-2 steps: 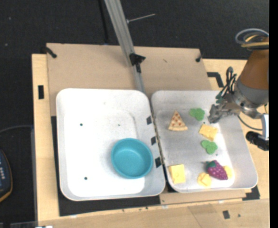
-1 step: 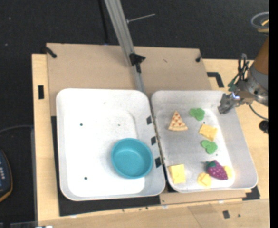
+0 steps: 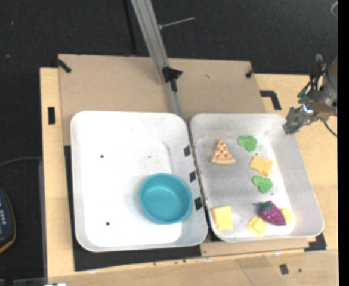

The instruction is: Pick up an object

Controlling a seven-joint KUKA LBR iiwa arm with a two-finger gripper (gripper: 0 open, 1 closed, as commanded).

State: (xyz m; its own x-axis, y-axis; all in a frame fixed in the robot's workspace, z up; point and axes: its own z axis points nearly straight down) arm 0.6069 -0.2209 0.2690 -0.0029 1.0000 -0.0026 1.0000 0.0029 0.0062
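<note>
Wooden bench (image 3: 132,82), pizza slice (image 3: 222,153) apex pointing up-frame, gripper (image 3: 295,123) opening unclear

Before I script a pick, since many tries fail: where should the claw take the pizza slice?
Probably across the pizza slice near its wide lower crust, coming straight down from above. It lies flat in the right bin, tip pointing up the view, with open floor around it.

Two white bins sit side by side on the bench. The left bin (image 3: 102,159) holds a blue bowl (image 3: 165,198). The right bin (image 3: 293,171) holds a pizza slice (image 3: 222,153), green pieces, yellow blocks and purple grapes (image 3: 272,213). The gripper (image 3: 295,123) hangs over the right bin's upper right corner.
</note>
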